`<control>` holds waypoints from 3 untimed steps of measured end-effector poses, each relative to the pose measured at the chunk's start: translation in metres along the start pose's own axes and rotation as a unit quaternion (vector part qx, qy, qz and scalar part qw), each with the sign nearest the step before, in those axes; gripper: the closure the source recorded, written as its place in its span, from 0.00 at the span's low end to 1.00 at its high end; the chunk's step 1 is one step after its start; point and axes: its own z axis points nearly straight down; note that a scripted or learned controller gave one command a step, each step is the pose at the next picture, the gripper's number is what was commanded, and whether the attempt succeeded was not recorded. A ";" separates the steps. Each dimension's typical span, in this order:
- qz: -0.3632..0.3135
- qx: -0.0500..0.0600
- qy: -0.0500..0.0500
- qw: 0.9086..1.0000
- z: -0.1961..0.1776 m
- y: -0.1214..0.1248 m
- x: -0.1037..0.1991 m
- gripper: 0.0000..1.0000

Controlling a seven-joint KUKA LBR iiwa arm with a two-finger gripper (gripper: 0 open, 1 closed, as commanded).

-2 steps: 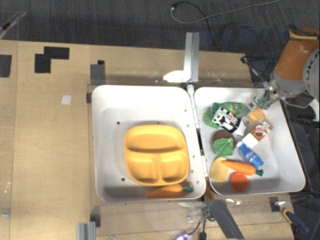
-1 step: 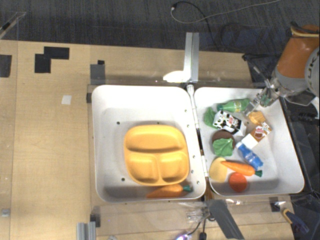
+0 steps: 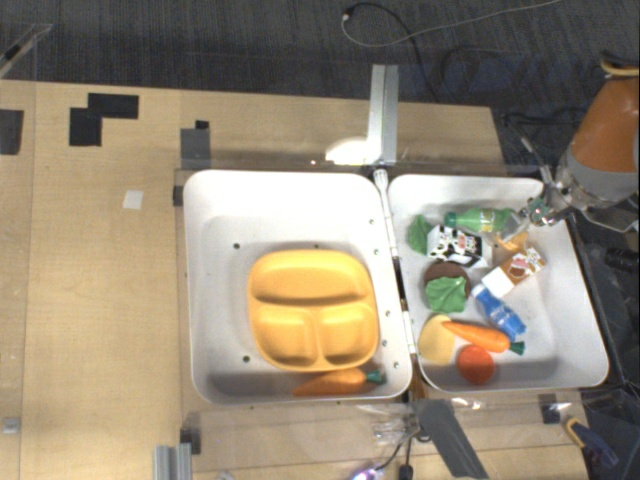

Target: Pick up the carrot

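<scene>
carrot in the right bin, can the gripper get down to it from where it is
Probably yes. The carrot lies on top near the right bin's front, nothing over it, though a tomato and blue packet crowd it. The gripper is at the back.

No text, number or brand can be read. The blue and white packet, the small carton with red markings and the black-and-white cow-patterned carton in the right bin carry print, too small and blurred to make out
</scene>
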 end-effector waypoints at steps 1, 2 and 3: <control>0.035 0.000 0.000 0.999 0.008 0.017 0.004 1.00; 0.151 0.015 0.005 0.988 0.032 0.035 -0.005 1.00; 0.222 0.001 0.000 0.975 -0.004 -0.030 0.015 1.00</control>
